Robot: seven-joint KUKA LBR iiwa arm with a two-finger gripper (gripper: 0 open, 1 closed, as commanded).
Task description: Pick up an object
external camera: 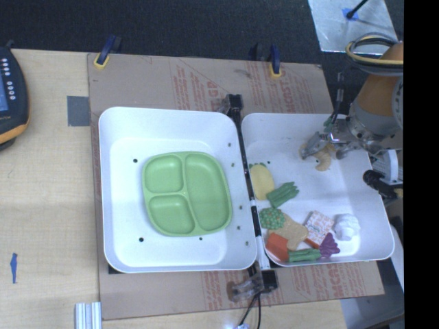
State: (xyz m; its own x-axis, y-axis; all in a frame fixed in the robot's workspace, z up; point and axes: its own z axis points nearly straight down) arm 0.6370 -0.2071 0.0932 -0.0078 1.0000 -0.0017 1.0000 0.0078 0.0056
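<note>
A green divided plate (186,193) lies flat in the left bin (116,125), out of play. Along the right bin's (370,249) near-left edge the toys crowd together: yellow piece (261,179), green pods (282,193), cracker (295,232). At its far-right corner the claw (329,146) is spread open just above a small tan object (323,160), apparently lined up to take it.

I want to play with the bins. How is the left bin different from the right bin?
The left bin carries one green plate with three sections, lying flat in its middle; the right bin carries a heap of small toy foods crowded near its front. The arm's claw hangs over the right bin's back part, while the left bin has no arm above it. Both are shallow, white and lie side by side.
</note>
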